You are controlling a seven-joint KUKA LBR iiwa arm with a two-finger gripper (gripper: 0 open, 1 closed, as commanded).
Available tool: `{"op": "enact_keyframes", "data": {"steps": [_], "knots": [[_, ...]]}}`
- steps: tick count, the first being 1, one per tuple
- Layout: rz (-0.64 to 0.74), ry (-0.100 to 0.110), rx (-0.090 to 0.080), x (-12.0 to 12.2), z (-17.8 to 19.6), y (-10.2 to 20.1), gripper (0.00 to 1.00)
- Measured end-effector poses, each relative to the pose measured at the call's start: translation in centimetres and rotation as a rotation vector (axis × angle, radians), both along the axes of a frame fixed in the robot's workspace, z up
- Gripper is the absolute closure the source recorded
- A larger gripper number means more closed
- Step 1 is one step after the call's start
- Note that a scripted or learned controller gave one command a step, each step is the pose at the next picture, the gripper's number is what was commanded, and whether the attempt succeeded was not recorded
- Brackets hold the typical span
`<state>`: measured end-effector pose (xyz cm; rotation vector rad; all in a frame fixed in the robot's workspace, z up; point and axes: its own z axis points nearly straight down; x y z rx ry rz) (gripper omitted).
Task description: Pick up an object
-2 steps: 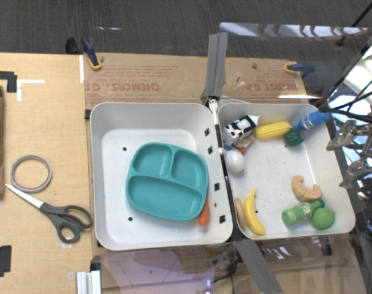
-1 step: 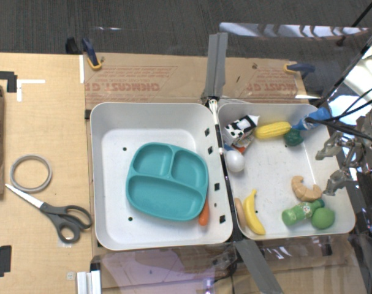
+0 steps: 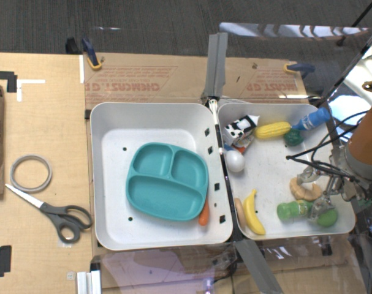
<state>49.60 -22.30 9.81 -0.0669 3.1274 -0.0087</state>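
Hovering gripper (image 3: 320, 192) above green toy (image 3: 299, 210), right bin (image 3: 277, 164).

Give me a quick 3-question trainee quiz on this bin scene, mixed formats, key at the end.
1. True or false: the teal divided plate lies in the left bin.
2. Multiple choice: what lies on the bench left of the bins, next to the scissors? A) a hammer B) a roll of tape C) a cup
3. Fill in: the banana lies in the ___ bin, near its front edge.

Key: 1 true; 2 B; 3 right.
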Motion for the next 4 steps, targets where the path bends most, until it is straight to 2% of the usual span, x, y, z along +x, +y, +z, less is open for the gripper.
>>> {"op": "enact_keyframes", "data": {"steps": [1, 2, 3, 4], "knots": [[-0.115, 0.009, 0.005, 7.6, -0.5, 2.1, 0.00], [-0.264, 0.011, 0.007, 4.2, -0.6, 3.7, 0.00], [-0.307, 0.012, 0.007, 1.8, -0.6, 6.7, 0.00], [-0.424, 0.009, 0.008, 7.3, -0.6, 13.0, 0.00]]}}
